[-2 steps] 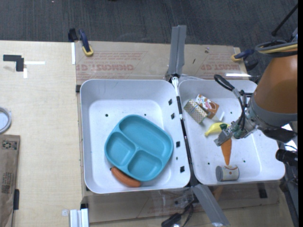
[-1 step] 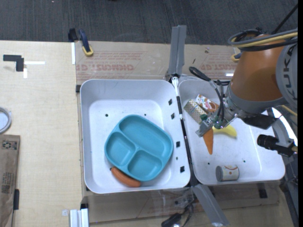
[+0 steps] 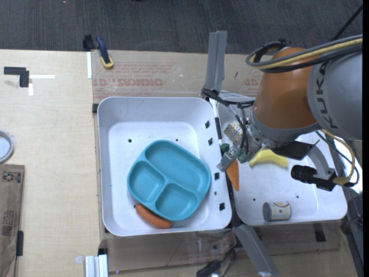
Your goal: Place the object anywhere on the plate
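Note:
A blue plate (image 3: 168, 180) with three compartments lies in the left bin (image 3: 109, 154). My gripper (image 3: 229, 156) is over the divide between the two bins, just right of the plate's right rim. It is shut on the thick end of an orange carrot (image 3: 233, 178). The carrot hangs point down over the bins' adjoining rims.
An orange sausage (image 3: 151, 216) lies against the plate's front edge, partly under it. The right bin (image 3: 300, 215) holds a yellow banana (image 3: 268, 158) close to the wrist and a grey can (image 3: 277, 210) lying near the front. A grey post (image 3: 217, 59) stands behind the bins.

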`<state>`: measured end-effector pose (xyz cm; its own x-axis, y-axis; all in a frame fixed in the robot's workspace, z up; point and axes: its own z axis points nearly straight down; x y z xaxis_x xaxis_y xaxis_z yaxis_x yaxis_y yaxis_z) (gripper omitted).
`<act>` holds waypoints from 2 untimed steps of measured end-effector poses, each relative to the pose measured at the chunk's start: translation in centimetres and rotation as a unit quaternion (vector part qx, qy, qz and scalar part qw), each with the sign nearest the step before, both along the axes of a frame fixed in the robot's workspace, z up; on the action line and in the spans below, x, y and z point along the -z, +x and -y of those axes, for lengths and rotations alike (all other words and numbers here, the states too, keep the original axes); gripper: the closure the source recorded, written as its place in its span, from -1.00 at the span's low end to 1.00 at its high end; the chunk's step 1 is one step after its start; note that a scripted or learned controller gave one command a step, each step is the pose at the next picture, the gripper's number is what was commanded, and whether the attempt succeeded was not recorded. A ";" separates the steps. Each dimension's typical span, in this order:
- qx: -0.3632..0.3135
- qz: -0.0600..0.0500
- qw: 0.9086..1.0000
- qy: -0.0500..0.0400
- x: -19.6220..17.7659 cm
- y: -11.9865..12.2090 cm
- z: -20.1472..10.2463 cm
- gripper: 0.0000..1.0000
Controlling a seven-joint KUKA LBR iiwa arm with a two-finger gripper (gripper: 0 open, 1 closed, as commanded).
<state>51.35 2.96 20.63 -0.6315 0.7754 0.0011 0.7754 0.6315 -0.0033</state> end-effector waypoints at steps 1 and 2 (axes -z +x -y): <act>0.014 0.002 1.000 0.000 -1.3 -0.6 -5.4 1.00; 0.014 0.002 1.000 0.000 -1.3 -0.6 -5.4 -1.00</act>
